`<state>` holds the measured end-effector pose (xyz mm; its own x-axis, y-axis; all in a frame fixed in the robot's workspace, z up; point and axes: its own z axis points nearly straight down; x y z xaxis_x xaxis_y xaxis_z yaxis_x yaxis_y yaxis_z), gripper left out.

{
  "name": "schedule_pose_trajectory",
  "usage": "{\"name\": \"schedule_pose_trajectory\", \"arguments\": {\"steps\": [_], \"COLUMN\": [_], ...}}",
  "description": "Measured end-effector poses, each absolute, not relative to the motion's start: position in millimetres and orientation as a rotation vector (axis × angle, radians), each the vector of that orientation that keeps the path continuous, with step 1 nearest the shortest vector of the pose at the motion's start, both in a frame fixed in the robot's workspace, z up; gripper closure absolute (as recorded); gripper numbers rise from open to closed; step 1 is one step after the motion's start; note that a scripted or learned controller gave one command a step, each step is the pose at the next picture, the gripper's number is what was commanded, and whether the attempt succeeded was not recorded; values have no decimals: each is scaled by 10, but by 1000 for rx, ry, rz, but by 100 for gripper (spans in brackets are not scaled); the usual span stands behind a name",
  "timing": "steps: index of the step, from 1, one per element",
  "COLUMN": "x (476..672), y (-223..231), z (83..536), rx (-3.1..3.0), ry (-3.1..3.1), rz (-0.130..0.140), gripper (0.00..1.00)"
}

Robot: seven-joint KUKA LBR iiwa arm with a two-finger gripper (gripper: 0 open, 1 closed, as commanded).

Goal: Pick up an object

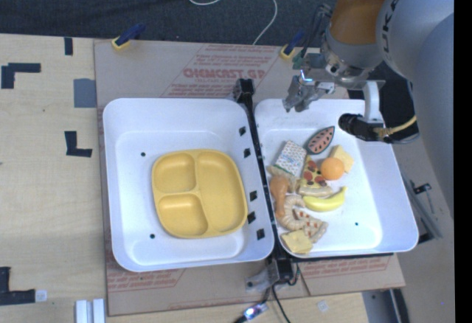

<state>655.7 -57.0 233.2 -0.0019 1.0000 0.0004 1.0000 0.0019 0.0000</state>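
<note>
Nothing lifted yet: pincer (pixel 299 99) poised above right bin (pixel 383 229), grip state unclear, toy food pile (pixel 310 189) untouched.

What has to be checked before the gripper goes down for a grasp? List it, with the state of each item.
1. Gripper carries nothing: ok, no object seen in it.
2. Gripper above the right shallow white bin: ok, over its far rim.
3. Gripper lined up over a target: not ok, the pile of toy food lies nearer the camera.
4. A separable target: ok, the small orange ball and yellow plastic banana sit at the pile's edge.
5. Yellow compartment plate out of the way: ok, it lies in the left bin.
6. Finger opening: cannot tell.
</note>
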Motion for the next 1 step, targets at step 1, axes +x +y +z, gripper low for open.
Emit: {"name": "schedule_pose_trajectory", "arguments": {"steps": [1], "x": [6659], "y": [-632], "z": [2233], "rx": [-2220], "ry": [-2223], "rz": [3], "gripper": [100]}}
